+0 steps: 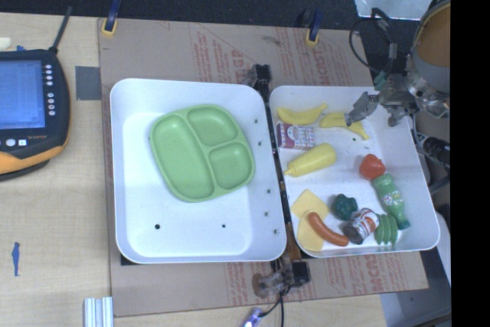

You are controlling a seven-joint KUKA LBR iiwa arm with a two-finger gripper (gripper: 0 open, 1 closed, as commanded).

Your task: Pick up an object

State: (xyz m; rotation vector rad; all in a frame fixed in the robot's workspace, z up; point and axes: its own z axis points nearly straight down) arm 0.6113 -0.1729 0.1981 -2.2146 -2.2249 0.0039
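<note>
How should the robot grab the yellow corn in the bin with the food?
Probably across the middle of the yellow corn, coming straight down. It lies flat and slanted, long and narrow, so fingers should close across its narrow width. There is bare bin floor beside it, though the packet sits close above.

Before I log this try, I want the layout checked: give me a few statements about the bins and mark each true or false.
1. The green plate lies in the left bin. True.
2. The hot dog sits in the left bin. False: it lies in the right bin, near the front.
3. The gripper is over the right bin's far side, by a banana. True.
4. The tomato rests on the green plate. False: it is in the right bin.
</note>
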